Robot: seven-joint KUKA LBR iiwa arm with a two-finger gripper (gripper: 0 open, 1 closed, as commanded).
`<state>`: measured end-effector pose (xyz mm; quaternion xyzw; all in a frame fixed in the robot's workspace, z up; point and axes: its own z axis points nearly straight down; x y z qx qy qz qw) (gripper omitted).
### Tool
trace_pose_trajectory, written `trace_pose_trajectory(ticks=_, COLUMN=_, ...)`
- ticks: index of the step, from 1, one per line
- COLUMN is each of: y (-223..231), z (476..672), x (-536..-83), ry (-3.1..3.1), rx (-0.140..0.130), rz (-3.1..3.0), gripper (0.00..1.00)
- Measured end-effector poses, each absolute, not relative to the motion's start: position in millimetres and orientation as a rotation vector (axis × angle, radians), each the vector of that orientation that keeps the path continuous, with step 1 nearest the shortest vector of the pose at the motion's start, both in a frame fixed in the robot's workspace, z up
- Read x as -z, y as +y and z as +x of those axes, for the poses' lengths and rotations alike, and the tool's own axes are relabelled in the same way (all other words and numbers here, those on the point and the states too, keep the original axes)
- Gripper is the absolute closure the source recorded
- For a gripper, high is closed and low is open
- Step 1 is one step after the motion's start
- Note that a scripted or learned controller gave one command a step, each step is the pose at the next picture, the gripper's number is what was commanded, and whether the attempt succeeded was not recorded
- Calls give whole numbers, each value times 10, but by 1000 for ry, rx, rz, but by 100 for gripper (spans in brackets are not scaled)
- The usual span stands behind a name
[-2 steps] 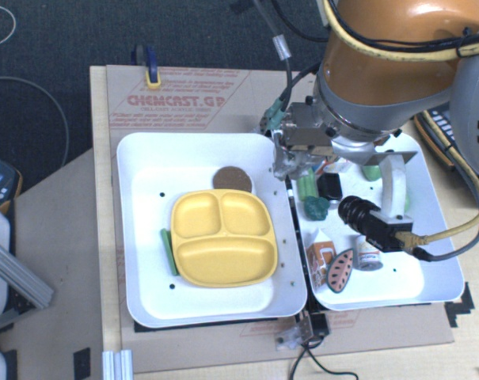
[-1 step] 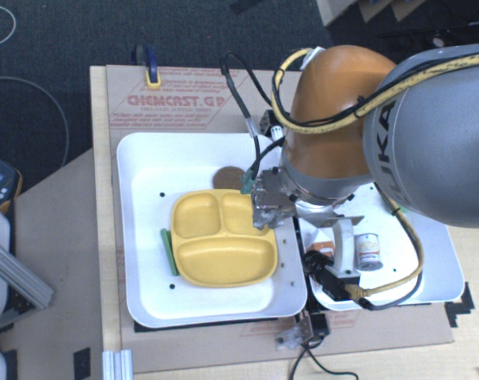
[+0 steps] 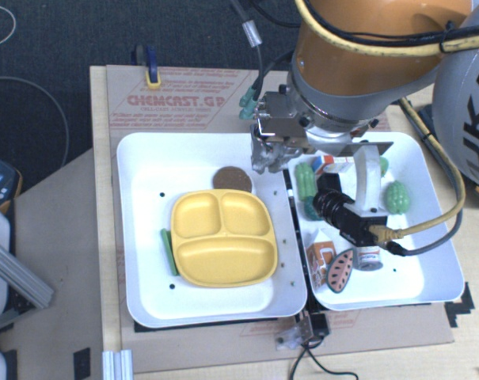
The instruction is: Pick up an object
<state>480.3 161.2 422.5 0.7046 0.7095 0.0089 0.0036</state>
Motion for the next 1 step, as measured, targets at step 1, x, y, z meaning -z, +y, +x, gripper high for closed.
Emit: trace_pose_trajectory(ticks=1, y=1593, z=4797, x=-4242, ry=2223, rx=-4, rz=2217, gripper=100)
